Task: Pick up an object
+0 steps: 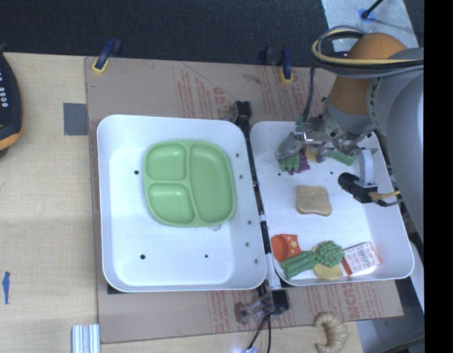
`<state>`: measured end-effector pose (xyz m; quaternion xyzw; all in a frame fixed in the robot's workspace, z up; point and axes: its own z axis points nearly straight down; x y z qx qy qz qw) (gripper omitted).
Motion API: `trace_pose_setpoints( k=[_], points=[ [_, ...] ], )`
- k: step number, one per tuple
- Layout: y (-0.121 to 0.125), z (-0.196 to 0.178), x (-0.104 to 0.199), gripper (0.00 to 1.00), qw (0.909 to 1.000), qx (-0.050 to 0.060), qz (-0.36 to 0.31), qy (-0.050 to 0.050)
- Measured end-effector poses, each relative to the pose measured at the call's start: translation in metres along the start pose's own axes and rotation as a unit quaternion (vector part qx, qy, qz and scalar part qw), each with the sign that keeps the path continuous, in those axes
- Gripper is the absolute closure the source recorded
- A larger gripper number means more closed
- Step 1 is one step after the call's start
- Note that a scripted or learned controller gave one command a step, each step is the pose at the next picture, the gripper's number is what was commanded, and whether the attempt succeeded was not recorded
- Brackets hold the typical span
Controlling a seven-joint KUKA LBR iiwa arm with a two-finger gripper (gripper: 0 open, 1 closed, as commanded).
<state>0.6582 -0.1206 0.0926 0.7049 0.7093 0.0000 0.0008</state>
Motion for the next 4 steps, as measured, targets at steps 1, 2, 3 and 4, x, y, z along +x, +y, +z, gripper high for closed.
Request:
trace_pose_setpoints(
  k=[1,2,3,4],
  points=[
    [-0.001,-0.011,0.000,1.00,1.0000,0.002,-0.002,0.000],
    [-0.001,-0.010,0.001,0.00,1.0000,0.003,-0.002,0.000],
    [-0.002,0.001,0.015,0.00,1.0000,0.003,0.000,0.000],
    [-0.002,-0.011,0.013,1.00,1.0000,0.004,-0.001,0.000]
  ],
)
